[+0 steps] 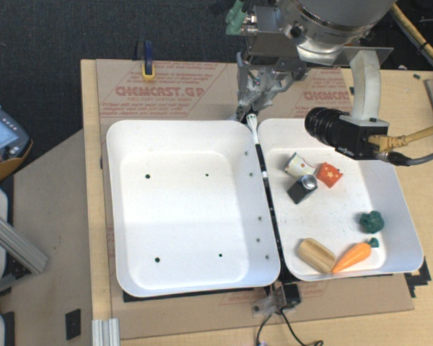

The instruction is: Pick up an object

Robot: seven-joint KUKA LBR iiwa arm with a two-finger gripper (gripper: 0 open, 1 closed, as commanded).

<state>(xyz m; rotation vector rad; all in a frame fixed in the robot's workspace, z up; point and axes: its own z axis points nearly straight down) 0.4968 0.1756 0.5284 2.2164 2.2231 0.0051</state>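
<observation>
My gripper point(247, 112) hangs at the back edge of the bins, over the seam between the left bin point(123, 193) and the right bin point(397, 193). Its fingers taper to one point, shut, with nothing between them. The right bin holds a small white cylinder point(297, 166), a red block point(330, 174), a black block with a silver end point(302, 189), a green lump point(371, 221), an orange carrot point(353, 256) and a tan wooden cylinder point(315, 254). All of them lie in front of and to the right of the gripper, apart from it.
The bins stand on a cardboard sheet point(166, 85) with a blue and yellow clamp point(149, 60) at its back left. A black rubber strip point(263, 179) runs along the seam between the bins.
</observation>
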